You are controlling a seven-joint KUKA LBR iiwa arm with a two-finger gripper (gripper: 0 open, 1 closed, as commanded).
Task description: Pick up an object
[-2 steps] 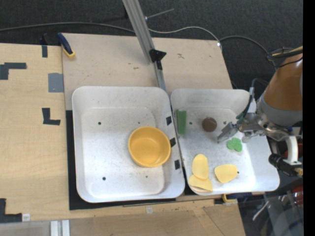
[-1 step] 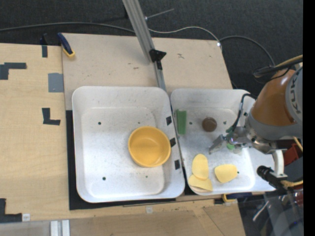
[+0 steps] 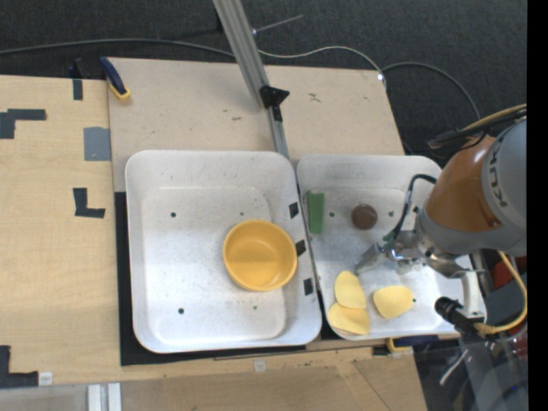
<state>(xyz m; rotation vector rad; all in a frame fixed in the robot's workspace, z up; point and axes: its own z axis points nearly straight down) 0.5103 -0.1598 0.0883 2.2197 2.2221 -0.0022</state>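
The tool [image 3: 377, 258], grip state unclear, hangs above yellow pieces [image 3: 349, 290] in the right bin [image 3: 342, 171]; centring first looks wise.

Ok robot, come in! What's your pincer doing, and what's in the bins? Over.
Pincer low in the right bin, nothing seen held. Yellow pieces and brown ball close by. Yellow bowl sits in the left bin. Path clear.

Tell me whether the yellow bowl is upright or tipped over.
Upright. The yellow bowl sits in the left bin with its round rim facing up and its inside open to the camera.
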